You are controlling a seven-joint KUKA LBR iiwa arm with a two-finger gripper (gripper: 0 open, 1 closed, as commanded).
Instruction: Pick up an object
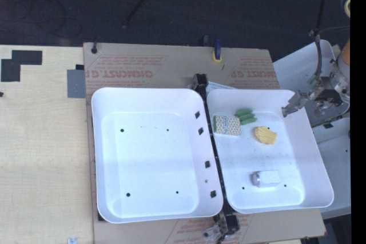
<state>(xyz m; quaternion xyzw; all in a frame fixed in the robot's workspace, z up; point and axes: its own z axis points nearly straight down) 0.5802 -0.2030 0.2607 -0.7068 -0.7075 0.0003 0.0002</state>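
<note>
Over on the right, the right bin (309,180) holds four things: a green piece (246,116) touching a patterned packet (227,125), a yellow lump (265,135) nearby, and a pale cylinder (266,178) nearer the front. Beside it sits the left bin (103,123). From here the gripper (297,103) hangs over the right bin's far corner, carrying nothing I can see; its grip I cannot tell

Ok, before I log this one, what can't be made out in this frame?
- Arm: camera view, mostly cut off by the right edge; the gripper is small and blurred.
- White object in the right bin: too small and pale to identify.
- Patterned packet: print unreadable.
- Green item: partly behind the packet.
</note>
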